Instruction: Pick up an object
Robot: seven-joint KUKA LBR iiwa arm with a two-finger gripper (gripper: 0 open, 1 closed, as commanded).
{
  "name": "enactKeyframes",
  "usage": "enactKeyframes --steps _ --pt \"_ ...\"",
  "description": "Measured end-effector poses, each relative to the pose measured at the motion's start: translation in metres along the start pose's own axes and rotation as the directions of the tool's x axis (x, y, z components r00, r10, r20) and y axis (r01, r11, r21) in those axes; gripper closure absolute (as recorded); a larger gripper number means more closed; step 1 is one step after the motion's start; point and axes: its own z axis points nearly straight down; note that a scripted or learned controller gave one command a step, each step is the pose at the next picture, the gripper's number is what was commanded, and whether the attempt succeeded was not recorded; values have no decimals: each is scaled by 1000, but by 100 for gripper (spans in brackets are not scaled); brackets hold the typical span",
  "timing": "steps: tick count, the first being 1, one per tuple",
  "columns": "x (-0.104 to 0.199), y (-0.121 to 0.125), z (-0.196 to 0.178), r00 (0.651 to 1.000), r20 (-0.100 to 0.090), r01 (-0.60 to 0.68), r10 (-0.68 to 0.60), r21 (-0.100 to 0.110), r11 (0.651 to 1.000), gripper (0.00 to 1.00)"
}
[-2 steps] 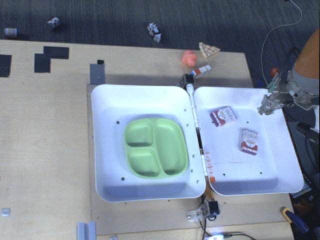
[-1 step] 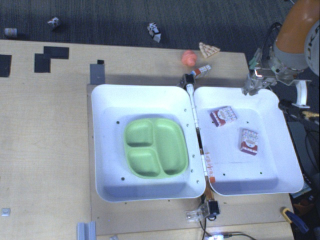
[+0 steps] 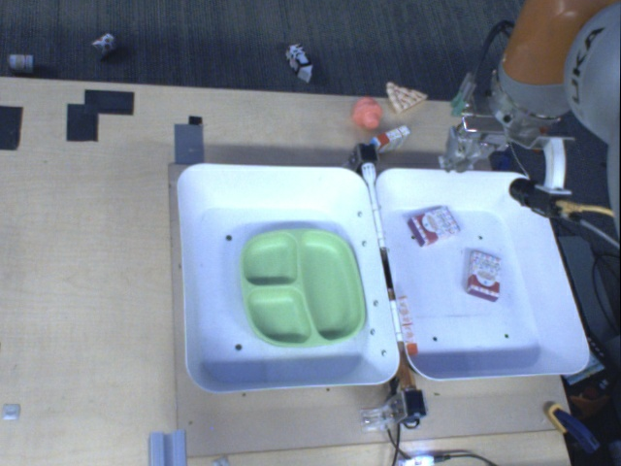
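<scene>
- Object to pick: none is lifted yet; two red-and-white packets (image 3: 434,225) (image 3: 483,273) lie in the right bin (image 3: 543,357).
- Green tray (image 3: 301,284) sits mid left bin (image 3: 204,260).
- End effector (image 3: 471,149) hovers over the right bin's far edge; its state is unclear.

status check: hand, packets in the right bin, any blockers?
Hand above right bin's far edge, holding nothing. Two red-and-white packets flat on bin floor, apart, untouched. Nothing over them.
</scene>
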Motion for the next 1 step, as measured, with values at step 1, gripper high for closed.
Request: enactKeyframes --steps 1 --pt "61 0 12 1000 0 -1 1 3 1000 100"
